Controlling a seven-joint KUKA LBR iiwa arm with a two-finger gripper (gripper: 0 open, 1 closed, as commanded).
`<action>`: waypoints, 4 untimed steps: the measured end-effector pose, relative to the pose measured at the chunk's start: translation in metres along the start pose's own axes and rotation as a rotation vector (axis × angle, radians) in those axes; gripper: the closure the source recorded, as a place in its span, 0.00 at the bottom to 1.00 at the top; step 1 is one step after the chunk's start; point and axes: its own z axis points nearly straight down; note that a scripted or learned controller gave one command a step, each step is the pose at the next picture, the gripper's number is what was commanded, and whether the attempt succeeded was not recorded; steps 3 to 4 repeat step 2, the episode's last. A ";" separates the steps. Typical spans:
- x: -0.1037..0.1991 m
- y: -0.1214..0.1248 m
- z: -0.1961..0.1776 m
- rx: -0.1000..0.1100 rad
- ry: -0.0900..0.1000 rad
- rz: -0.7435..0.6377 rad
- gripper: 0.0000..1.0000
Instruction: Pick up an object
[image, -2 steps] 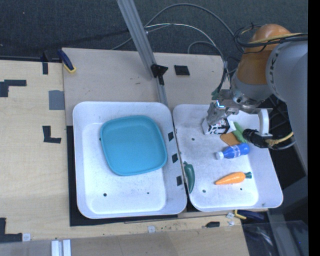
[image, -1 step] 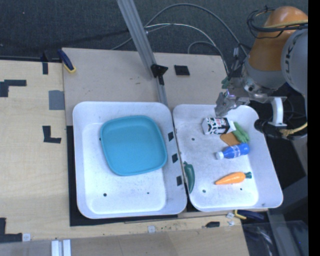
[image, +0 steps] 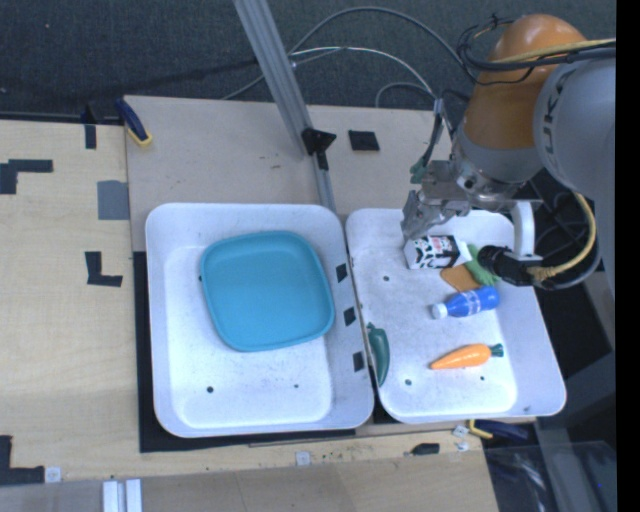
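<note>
Gripper (image: 425, 222), reaching down from the arm (image: 520, 100) at two o'clock, hovers over the right bin's (image: 520, 395) far edge; its opening is unreadable. Black-and-white carton (image: 433, 251) lies just beneath, toward five o'clock.

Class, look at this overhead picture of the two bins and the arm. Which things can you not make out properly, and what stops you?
- Gripper, camera view: the wrist above hides its fingers.
- Black-and-white carton: print too small to read.
- Orange-brown item: partly covered by the green piece.
- Dark green object on the right bin edge: too small to identify.
</note>
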 end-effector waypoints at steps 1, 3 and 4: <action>0.053 -0.015 0.018 0.002 -0.001 0.000 1.00; 0.102 -0.032 0.033 0.003 -0.001 0.000 1.00; 0.102 -0.032 0.033 0.003 -0.001 0.000 1.00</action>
